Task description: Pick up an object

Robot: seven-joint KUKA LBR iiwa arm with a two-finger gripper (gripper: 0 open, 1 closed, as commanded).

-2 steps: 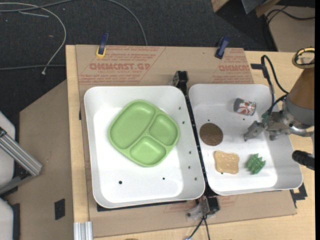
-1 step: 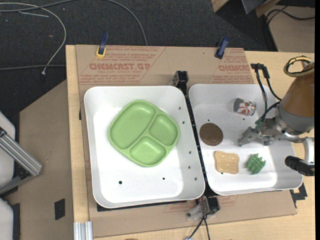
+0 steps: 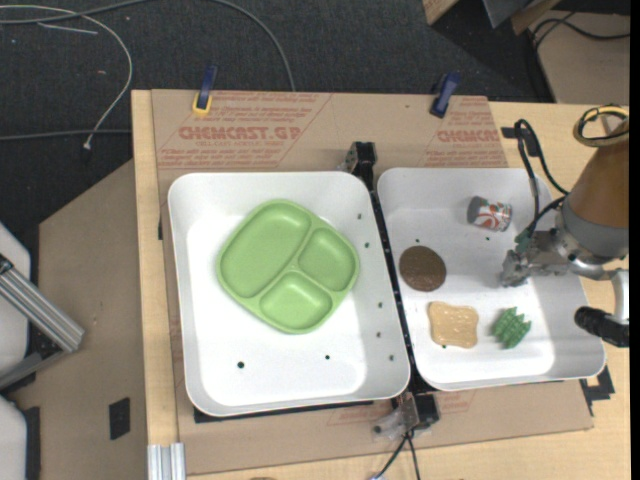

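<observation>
The right bin (image 3: 470, 368) held 4 small objects. A red and white can (image 3: 489, 213) lay on its side toward the far end. A brown disc (image 3: 423, 268) sat near the bin's left wall, about midway along it. A tan slice of toast (image 3: 454, 325) lay flat just on the near side of the disc, and a green leafy toy (image 3: 511, 328) sat to the right of the toast, apart from it.

The gripper (image 3: 516, 268) was low over the right part of this bin, between the can and the green toy but touching neither. Nothing showed between its fingers; whether they were apart or together could not be told at this angle. The grey arm (image 3: 597, 228) with its orange band came in from the right edge.

The left bin (image 3: 200, 368) held 1 green plate (image 3: 288, 265) with 3 compartments, lying flat near the middle. Both bins rested on a cardboard sheet (image 3: 260, 123) held by 2 blue clamps (image 3: 206, 88) at the far edge.
</observation>
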